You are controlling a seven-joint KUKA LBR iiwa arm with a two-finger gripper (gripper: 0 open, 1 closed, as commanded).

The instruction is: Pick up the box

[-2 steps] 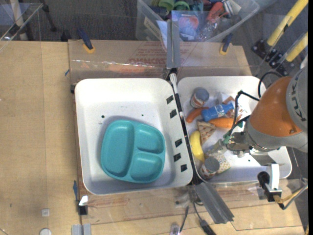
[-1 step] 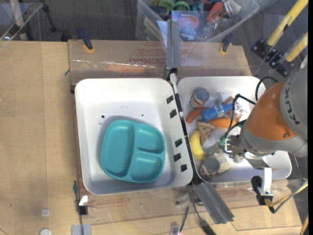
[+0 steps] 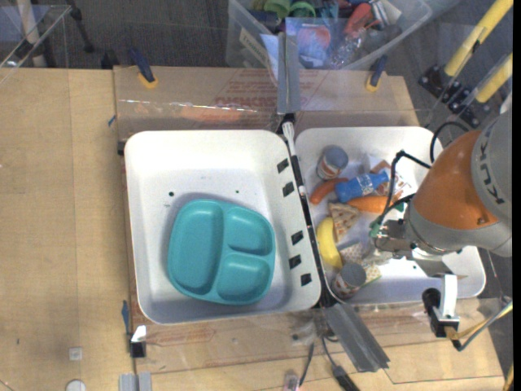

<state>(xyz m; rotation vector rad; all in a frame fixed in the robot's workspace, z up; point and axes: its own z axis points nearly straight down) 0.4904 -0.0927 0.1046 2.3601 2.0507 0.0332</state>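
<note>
A wooden bench (image 3: 57,218) carries two shallow white bins side by side, the left bin (image 3: 151,157) and the right bin (image 3: 468,279), with a clear plastic tub (image 3: 326,10) of mixed coloured items standing behind them

The grey arm (image 3: 456,210), with its orange band, reaches in from the right and hangs over the right bin, covering much of that bin's right half

A teal divided plate (image 3: 220,251) lies flat in the left bin, towards its front

The gripper (image 3: 384,236) is low among the clutter in the middle of the right bin; whether it is open or closed cannot be told, and nothing can be seen held in it

The box (image 3: 343,217), apparently the tan patterned carton, lies in the middle of the right bin, just left of the gripper and just beside a yellow banana (image 3: 327,245) near the bin's left wall

Behind it lie a blue bottle (image 3: 358,187) and an orange carrot (image 3: 370,204); a small can (image 3: 332,162) stands towards the back, and a second, dark-topped can (image 3: 352,277) sits near the front wall
</note>
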